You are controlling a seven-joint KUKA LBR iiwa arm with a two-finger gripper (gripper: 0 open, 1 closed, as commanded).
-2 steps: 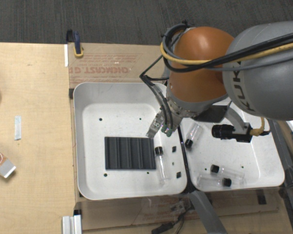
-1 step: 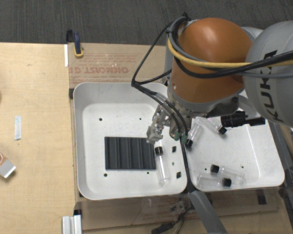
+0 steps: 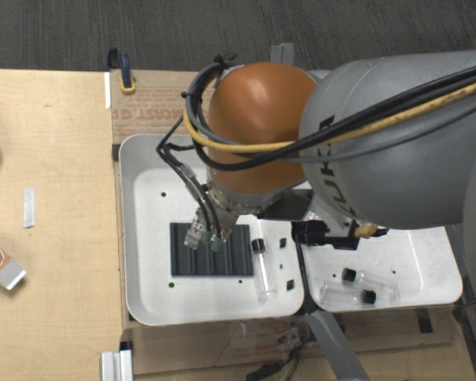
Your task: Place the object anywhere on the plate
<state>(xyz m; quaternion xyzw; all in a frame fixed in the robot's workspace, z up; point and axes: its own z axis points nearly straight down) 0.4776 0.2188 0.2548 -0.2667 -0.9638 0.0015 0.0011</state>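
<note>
Near edge: a pale metal bracket (image 3: 115,365) sticks out at the table's near left corner, beside the left bin's near rim.
Left bin (image 3: 143,292): a shallow white tray with rounded corners; it holds a dark ribbed plate and a clear tube.
Plate (image 3: 210,254): dark grey, rectangular, grooved from near to far, lying flat on the left bin's floor a little right of its middle.
Clear tube (image 3: 263,270): a see-through cylinder with a black cap at its far end, lying on the bin floor just beside the plate's right edge, off the plate.
Right bin (image 3: 412,288): white, touching the left bin along its side; near its near rim lie clear plastic pieces with small black parts (image 3: 357,286).
Claw (image 3: 205,238): hangs over the plate's far left corner, with wires running down to it; whether its fingers are apart or together, I cannot tell.
Arm (image 3: 397,133): grey, with a large orange band (image 3: 258,125), reaching in from the right; black and yellow cables loop around it.
Arm writing: black letters run down the grey shell, only partly readable.
Table (image 3: 47,133): light wood on the left; it carries a small packet (image 3: 0,264) with a red and white label, unreadable, and a small pale strip (image 3: 28,208).
Far edge: brown cardboard (image 3: 155,105) with faded red print, seen upside down and not readable; a blue clamp (image 3: 124,68) stands at its left end.
</note>
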